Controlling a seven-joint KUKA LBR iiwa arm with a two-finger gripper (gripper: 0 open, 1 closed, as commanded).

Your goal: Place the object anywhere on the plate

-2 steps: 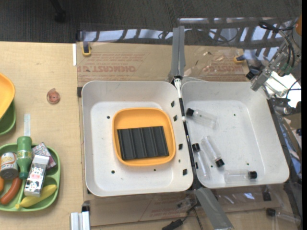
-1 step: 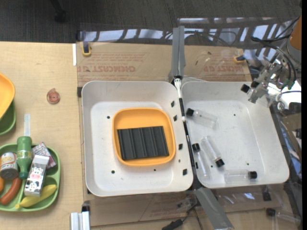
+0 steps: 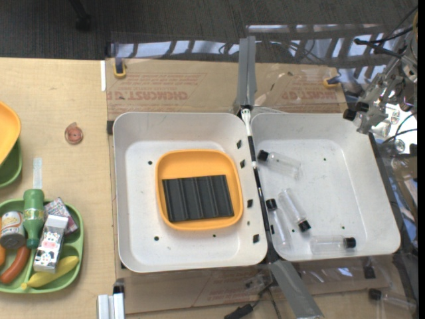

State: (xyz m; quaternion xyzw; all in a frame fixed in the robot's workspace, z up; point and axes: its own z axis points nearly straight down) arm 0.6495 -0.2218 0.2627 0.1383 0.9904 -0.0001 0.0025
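Note:
An orange square plate [image 3: 198,162] lies in the left bin [image 3: 136,198]. A black ridged rectangular block [image 3: 199,199] rests flat on the plate's middle. Several clear vials with black caps lie in the right bin [image 3: 358,178]: one near its back left [image 3: 279,163], one in the middle front [image 3: 294,211], one along the front edge [image 3: 331,244]. My gripper [image 3: 360,116] hangs at the back right corner of the right bin, above its rim and well away from the vials and the plate. Nothing shows under it.
Cables and the arm's wrist [image 3: 392,78] crowd the upper right. A grey divider post [image 3: 246,72] stands between the bins at the back. On the bench to the left sits a green tray [image 3: 63,271] of toy food.

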